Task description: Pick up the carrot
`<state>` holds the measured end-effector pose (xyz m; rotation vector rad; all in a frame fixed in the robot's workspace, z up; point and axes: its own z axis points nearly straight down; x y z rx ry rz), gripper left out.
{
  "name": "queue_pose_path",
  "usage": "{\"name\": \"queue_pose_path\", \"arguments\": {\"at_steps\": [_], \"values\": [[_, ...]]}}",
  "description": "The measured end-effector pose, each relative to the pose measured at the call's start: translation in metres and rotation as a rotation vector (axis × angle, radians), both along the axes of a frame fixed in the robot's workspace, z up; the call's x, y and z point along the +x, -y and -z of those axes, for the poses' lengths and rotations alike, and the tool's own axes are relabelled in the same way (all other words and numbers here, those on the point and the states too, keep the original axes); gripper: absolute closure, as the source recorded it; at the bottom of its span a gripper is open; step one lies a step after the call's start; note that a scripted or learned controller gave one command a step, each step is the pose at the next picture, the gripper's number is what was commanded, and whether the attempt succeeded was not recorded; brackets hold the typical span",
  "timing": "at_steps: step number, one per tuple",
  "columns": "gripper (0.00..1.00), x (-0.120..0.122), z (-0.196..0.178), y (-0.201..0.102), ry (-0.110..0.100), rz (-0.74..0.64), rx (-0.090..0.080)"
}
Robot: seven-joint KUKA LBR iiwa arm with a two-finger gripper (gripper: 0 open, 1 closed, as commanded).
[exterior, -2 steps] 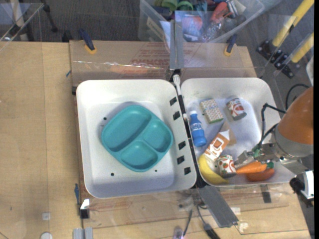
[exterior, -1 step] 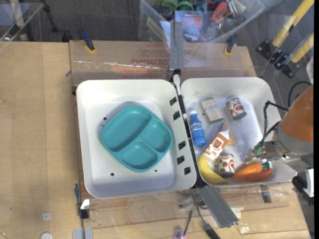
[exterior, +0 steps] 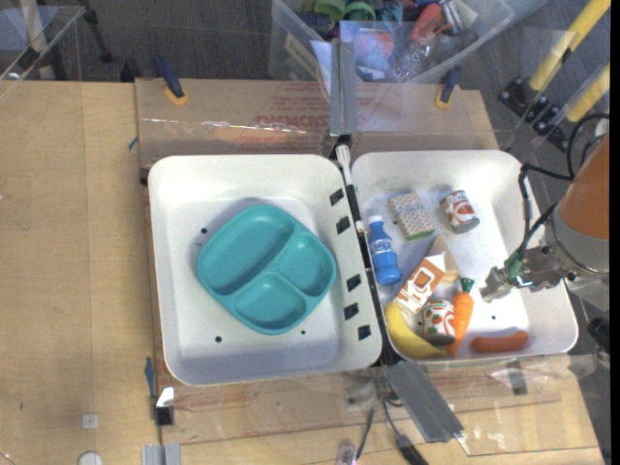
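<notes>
Two white bins sit side by side on the bench: the left bin [exterior: 179,260] carries a teal divided plate [exterior: 266,269], and the right bin [exterior: 504,177] holds a litter of small toy groceries. Among them, the arm [exterior: 589,211] reaches in from the right, its gripper [exterior: 496,287] low over the right bin's floor; whether it is open or closed I cannot tell from here. Nothing is visibly held. Next down in size come a banana [exterior: 409,335], a blue bottle [exterior: 383,253] and a small carton [exterior: 426,284]. The carrot [exterior: 461,316] stands roughly on end near the front wall, just left of the gripper, green top up, pressed against a round can [exterior: 437,321]. It looks light, stiff and smooth plastic, likely slippery; I'd pinch it across the thick orange middle, from the free side away from its neighbours.
</notes>
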<state>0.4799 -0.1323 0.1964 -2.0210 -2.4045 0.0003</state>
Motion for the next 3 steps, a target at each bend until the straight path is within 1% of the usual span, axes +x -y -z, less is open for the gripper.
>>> {"name": "queue_pose_path", "arguments": {"at_steps": [1, 2, 3], "values": [[0.0, 0.0, 0.0, 0.0, 0.0, 0.0, 0.0], [0.0, 0.014, 0.092, -0.005, 0.005, 0.032, -0.001], [0.0, 0.088, 0.106, 0.026, 0.005, 0.165, 0.01]]}}
